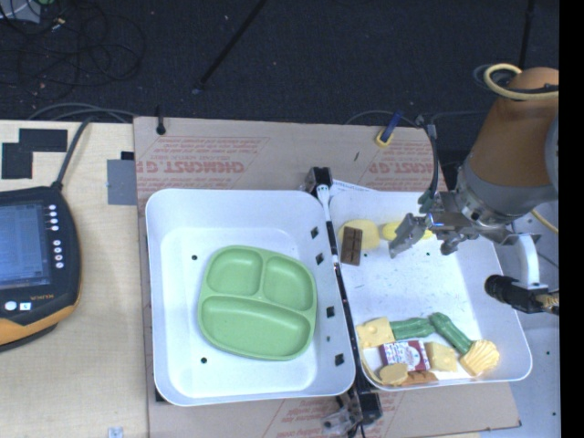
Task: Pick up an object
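Note:
My gripper [425,242] hangs over the upper middle of the right bin [511,372], its two fingers spread apart with bare bin floor showing between them. A small yellow piece [399,230] lies right against the left finger, not between the two. Further left, near the bin's dividing wall, a brown block [351,240] leans on a round yellow piece [365,229]. At the bin's front lies a heap of toy food: a yellow wedge [373,332], two green pieces [412,327], a red packet [407,354] and a ridged yellow piece [481,357].
The left bin [173,245] holds a green divided plate [258,301]. A control pendant [32,254] rests on the bench at the far left. The right bin's middle floor around [429,286] is bare.

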You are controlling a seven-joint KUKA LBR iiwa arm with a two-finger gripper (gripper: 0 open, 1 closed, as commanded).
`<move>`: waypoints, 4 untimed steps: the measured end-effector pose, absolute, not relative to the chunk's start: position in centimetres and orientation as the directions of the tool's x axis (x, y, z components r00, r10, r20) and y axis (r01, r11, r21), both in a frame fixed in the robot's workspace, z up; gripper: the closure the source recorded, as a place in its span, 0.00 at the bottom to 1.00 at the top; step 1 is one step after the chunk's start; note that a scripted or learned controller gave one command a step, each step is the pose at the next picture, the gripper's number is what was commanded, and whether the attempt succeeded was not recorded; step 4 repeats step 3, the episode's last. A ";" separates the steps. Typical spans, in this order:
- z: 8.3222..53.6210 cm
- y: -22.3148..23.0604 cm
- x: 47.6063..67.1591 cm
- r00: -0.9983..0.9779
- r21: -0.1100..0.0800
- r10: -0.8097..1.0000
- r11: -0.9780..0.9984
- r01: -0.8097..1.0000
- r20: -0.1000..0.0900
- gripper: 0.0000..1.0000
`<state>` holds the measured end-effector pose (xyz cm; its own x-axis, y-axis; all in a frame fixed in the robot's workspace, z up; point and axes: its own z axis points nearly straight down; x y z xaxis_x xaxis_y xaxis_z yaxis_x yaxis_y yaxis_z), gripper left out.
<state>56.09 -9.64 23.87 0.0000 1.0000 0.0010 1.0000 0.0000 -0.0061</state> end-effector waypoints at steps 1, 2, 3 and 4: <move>13.3 -8.7 63.0 -0.003 -0.010 1.000 0.003 1.000 0.002 0.00; 8.5 -9.0 64.4 -0.002 -0.004 1.000 0.002 1.000 0.001 0.00; 9.6 -9.0 64.4 0.000 -0.005 1.000 0.000 1.000 0.004 1.00; 9.6 -9.0 64.4 0.000 -0.005 1.000 0.000 1.000 0.004 1.00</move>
